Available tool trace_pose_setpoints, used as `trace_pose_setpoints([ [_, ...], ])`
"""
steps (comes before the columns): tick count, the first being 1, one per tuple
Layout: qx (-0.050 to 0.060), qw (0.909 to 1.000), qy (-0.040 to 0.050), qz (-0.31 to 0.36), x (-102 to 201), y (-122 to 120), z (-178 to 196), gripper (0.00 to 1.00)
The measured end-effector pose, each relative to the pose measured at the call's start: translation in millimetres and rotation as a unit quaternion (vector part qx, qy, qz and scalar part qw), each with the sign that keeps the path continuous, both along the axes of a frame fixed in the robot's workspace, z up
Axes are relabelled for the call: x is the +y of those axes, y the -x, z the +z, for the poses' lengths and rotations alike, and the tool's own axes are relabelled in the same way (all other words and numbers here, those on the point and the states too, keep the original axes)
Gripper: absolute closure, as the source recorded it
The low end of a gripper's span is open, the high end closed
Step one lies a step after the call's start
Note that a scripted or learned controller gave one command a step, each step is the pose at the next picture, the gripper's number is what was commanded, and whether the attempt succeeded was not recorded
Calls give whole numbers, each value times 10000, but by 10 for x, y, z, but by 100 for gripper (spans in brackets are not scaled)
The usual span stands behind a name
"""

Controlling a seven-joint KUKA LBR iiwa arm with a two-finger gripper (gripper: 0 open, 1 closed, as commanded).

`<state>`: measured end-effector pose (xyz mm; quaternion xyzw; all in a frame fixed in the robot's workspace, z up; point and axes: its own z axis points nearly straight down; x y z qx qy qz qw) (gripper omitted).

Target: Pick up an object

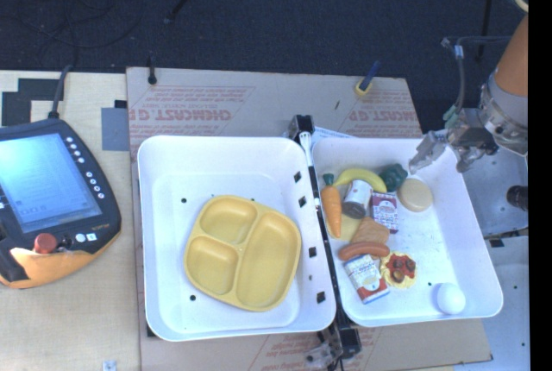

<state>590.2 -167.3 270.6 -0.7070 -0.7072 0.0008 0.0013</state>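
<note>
Nearest the camera, at the lower edge of the frame, the right bin [483,274] carries a white egg-shaped ball [449,298] in its lower right corner. To its left lie a small red-and-white carton [366,276] and a slice of pizza [401,267]. Above the carton sit a sausage [364,251] and a brown bread slice [371,232]. Further up the bin: an orange carrot [332,210] along the left wall, a grey can [355,198], a yellow banana [360,179], a red-labelled packet [385,211], a dark green item [395,175] and a pale round disc [415,195].

The left bin [164,188] holds a yellow divided plate [244,250], tilted in the picture, near its centre.

My gripper [448,152] is at the upper right of the frame, above the top right edge of the right bin, just beyond the pale disc and apart from it. Its two fingers stand spread, and nothing is between them. The orange band [517,59] of my arm shows at the right edge.

At the far left, a teach pendant [47,197] with a lit screen rests on the bench. Both bins sit on a cardboard sheet [259,102] with printed red lettering.
</note>
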Motion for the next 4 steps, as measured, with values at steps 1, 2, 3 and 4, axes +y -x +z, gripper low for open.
trace_pose_setpoints([
  [1, 11, 10000, -3, 1, 296, 47, -924, 0],
  [2, -29, 10000, 10, -16, 435, 206, -1714, 0],
  [3, 2, 10000, -7, -20, 682, 598, -1828, 0],
  [4, -13, 10000, -4, -13, 672, 661, -1828, 0],
])
